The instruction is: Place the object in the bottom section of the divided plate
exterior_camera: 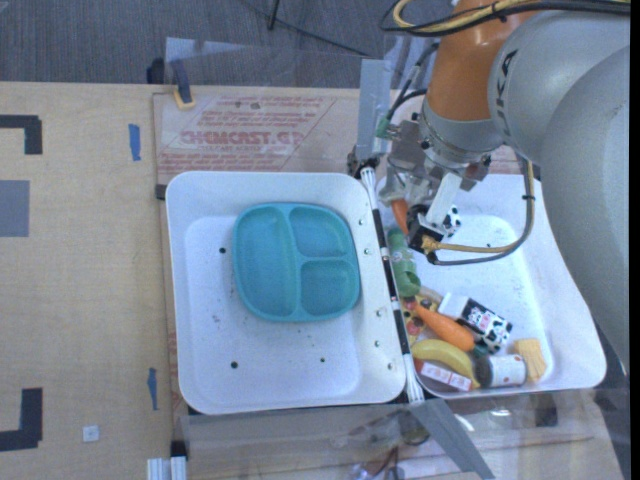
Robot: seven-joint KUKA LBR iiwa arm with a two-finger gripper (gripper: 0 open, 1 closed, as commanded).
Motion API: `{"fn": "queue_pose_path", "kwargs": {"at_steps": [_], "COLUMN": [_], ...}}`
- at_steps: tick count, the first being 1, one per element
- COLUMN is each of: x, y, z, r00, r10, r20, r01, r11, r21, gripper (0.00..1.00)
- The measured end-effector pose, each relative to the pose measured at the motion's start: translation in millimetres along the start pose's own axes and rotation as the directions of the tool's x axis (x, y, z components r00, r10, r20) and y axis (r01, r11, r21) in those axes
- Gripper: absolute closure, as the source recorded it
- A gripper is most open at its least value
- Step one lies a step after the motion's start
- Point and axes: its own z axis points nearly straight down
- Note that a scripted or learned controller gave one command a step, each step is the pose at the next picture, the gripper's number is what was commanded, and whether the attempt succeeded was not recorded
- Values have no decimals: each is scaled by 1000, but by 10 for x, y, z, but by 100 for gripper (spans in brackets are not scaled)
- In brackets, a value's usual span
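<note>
While the hand [412,196] hangs over the right shallow white bin [560,298], I cannot tell whether it is spread or pinching anything. Likely target: the small orange plastic-looking piece [400,214] just beneath it, close against that bin's left wall. I judge it light, stiff and smooth, best gripped across its narrow middle. The teal divided plate [296,263] waits in the left white bin [200,298].

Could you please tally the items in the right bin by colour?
Orange: 2, plastic carrot, small orange piece
Yellow: 2, plastic banana, yellow chunk
Green: 1, green toy
Black-and-white: 1, small carton
White: 2, dark-capped tube, red-labelled pack
Total: 8, clutter may hide more
</note>
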Motion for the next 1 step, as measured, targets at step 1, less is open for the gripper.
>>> {"fn": "queue_pose_path", "kwargs": {"at_steps": [1], "x": [638], "y": [-254], "z": [-324], "r00": [1000], "r10": [18], "r20": [-1], "r01": [-18], "r11": [1000], "r21": [-6], "gripper": [100]}}
